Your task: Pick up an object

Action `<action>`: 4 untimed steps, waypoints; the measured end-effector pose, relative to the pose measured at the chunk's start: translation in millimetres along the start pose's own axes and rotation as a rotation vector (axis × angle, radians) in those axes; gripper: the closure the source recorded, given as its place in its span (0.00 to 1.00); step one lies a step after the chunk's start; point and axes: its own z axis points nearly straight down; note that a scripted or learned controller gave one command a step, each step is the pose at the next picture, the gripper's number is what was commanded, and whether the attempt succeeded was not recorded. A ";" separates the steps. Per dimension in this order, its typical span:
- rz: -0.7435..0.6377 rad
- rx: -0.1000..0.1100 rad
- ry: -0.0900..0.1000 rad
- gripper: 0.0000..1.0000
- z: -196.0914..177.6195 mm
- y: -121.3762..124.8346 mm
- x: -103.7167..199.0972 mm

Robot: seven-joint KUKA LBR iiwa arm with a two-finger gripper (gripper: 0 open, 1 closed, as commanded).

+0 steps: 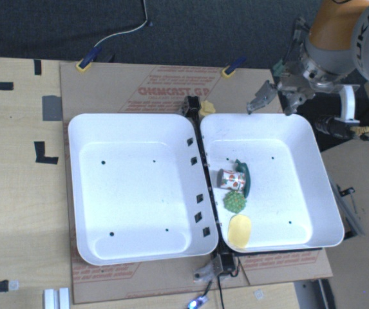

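In the right bin point(300, 172), near its left wall, lie several small objects: a white and red can point(232, 180) on its side, a dark green curved piece point(244, 176) beside it, a green bumpy ball point(235, 202) and a pale yellow lemon-like piece point(239, 230) at the front. My gripper point(275, 102) hangs above the far rim of the right bin, well away from these objects. Its two fingers are spread apart with nothing between them.
The left bin point(132, 192) sits beside the right one, joined by a black divider with clips point(200, 172). Both rest on a cardboard sheet point(165, 89) with blue clamps at its far corners. A cable point(126, 31) runs across the dark backdrop.
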 end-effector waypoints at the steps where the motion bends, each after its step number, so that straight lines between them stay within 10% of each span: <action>1: -0.002 0.000 0.000 1.00 -10.0 0.3 0.8; 2: -0.004 0.004 0.001 1.00 54.4 3.4 61.9; 4: -0.004 -0.014 0.001 1.00 -176.1 15.0 133.9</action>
